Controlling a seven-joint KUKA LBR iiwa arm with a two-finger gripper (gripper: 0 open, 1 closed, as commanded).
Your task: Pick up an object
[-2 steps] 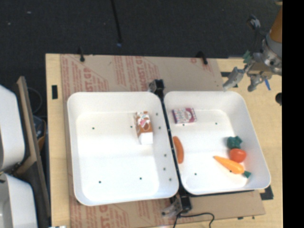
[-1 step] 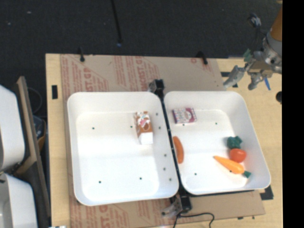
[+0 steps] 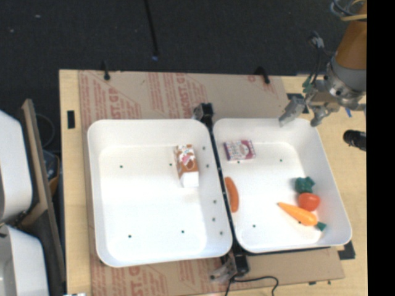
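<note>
The gripper [image 3: 304, 116] was seen poised above the far right corner of the right bin [image 3: 327, 165], its two fingers spread apart with nothing between them, so no object had yet been taken and the whole of the pick was judged to remain. In that right bin, a small purple-and-white packet [image 3: 239, 150] lay near the far left corner, and an orange sausage-shaped piece [image 3: 232, 193] lay along the left wall, roughly midway down. Toward the near right corner a toy tomato [image 3: 308, 201] was found with a dark green piece [image 3: 303, 184] just beyond it and a toy carrot [image 3: 299, 214] just in front (the three were close together, perhaps touching). In the left bin [image 3: 111, 165] a small carton [image 3: 186, 164] was lying near the right wall, toward the far side. None of these was touched by the gripper, and all sat well apart from it; the packet was judged the nearest candidate. A descent, a closing of the jaws on one item and a lift were all judged still to be needed.
</note>
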